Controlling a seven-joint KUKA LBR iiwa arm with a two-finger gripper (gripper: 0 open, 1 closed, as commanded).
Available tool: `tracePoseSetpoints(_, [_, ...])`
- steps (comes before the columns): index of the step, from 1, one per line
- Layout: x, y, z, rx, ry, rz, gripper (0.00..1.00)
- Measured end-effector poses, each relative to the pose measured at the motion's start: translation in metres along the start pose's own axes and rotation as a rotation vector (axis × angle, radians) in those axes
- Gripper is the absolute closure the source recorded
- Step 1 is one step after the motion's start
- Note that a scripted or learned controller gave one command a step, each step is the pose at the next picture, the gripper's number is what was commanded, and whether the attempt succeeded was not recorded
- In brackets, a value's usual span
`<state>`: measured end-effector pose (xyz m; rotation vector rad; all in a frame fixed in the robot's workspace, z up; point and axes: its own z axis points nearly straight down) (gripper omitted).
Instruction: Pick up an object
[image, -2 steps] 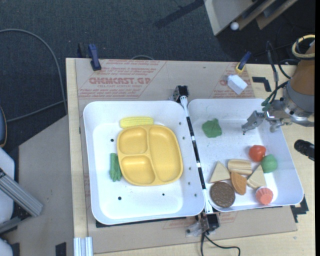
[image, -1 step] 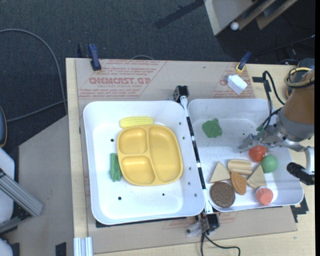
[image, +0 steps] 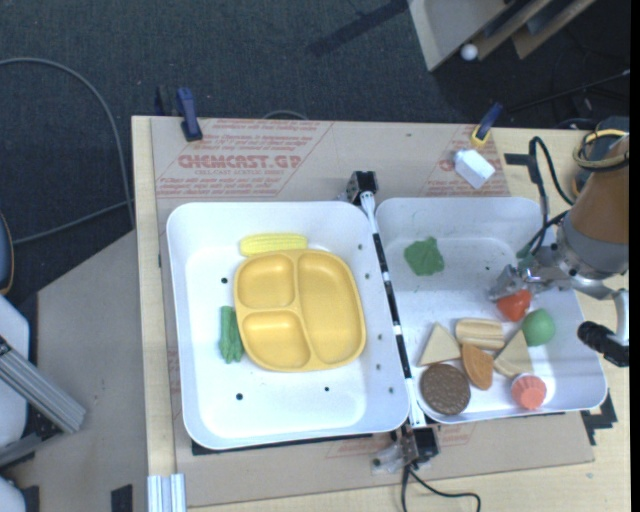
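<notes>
Gripper (image: 512, 283) hanging right above the tomato (image: 514, 304).
The tomato is sitting just below the fingertips; I cannot tell their state.

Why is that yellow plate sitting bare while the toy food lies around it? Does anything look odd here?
Slightly odd: the yellow divided plate in the left bin holds nothing, while the corn and a green pod lie beside its rim. The rest of the food is crowded in the right bin. Nothing looks spilled or broken.
</notes>
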<state>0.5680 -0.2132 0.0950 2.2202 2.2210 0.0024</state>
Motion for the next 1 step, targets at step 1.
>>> tracePoseSetpoints(1, [0.0521,0.0929,0.0102,0.001,0.0,-0.002,1.0])
